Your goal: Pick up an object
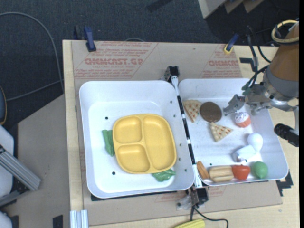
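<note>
My gripper [244,109] hangs over the back right part of the right bin [280,148], fingers spread and open. Just below it in the view lies a small red and white toy [242,120], not held. To its left are a brown round cookie [210,111] and a waffle wedge [192,109]. A second wedge [220,131] lies in the middle of the bin. Along the front sit a hot dog [219,173], a red tomato [241,172] and a green ball [259,169]. A white egg [255,140] and a white piece [244,153] lie at the right.
The left bin [90,127] holds a yellow divided plate [144,143] with green leafy pieces [109,142] at its left and front edges. The bins' walls meet in a ridge [184,127] down the middle. Blue clamps [89,38] grip the board's back edge.
</note>
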Robot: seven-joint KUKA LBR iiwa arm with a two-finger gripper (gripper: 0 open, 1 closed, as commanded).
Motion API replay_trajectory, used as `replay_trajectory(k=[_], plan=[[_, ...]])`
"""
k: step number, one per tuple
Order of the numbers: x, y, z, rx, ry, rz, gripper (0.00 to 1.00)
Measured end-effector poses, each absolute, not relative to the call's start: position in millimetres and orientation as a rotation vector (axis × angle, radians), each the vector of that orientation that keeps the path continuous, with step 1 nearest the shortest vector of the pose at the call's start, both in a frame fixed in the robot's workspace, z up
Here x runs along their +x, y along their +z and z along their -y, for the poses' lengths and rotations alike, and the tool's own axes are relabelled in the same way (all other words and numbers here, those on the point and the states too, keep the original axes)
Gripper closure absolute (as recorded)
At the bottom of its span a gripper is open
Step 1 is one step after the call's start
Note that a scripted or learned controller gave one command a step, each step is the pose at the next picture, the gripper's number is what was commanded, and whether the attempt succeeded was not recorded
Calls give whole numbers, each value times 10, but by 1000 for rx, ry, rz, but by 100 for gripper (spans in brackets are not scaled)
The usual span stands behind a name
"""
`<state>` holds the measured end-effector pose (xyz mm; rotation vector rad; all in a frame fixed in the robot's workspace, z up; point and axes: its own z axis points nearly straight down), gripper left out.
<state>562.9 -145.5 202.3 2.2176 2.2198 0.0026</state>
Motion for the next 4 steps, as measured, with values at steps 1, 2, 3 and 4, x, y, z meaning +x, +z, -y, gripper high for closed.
replay_trajectory(k=[1, 2, 3, 4], plan=[[6039, 1577, 1234, 2220, 1, -2222, 0], [6082, 852, 1180, 2223, -2, -2224, 0], [6199, 848, 1334, 2220, 1, -2220, 0], [6536, 851, 1496, 2218, 1, -2221, 0]])
